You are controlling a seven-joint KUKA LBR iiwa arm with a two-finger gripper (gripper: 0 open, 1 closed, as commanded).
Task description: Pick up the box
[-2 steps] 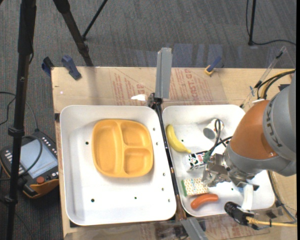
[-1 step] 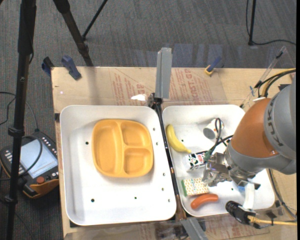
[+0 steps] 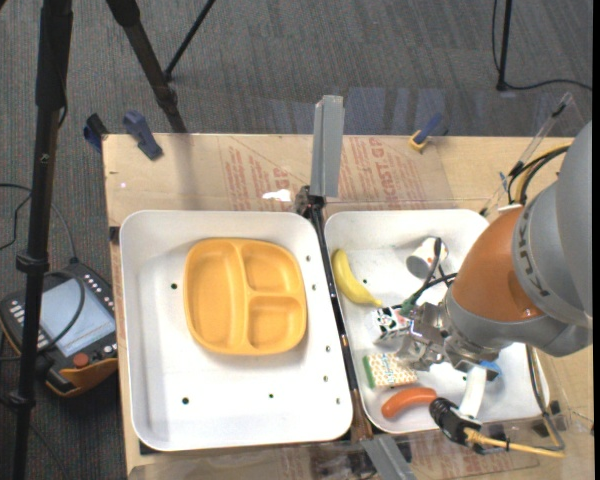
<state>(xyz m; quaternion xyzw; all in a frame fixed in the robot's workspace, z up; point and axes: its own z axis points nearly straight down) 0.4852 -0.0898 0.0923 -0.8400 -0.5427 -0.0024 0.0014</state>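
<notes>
The box (image 3: 390,370) is small and pale with coloured dots. It lies flat in the right bin (image 3: 370,230), near the bin's front left. My gripper (image 3: 417,345) is low in that bin, just up and to the right of the box and close to its corner. Nothing shows between the gripper and the box that would tell of a hold. The grey and orange wrist hides the bin floor behind the gripper.
In the right bin lie a banana (image 3: 351,278), a black-and-white patterned piece (image 3: 388,319), a metal cup (image 3: 422,262), a red sausage (image 3: 408,403) and a white-and-blue item (image 3: 476,388). The left bin (image 3: 150,368) holds a yellow divided plate (image 3: 245,295).
</notes>
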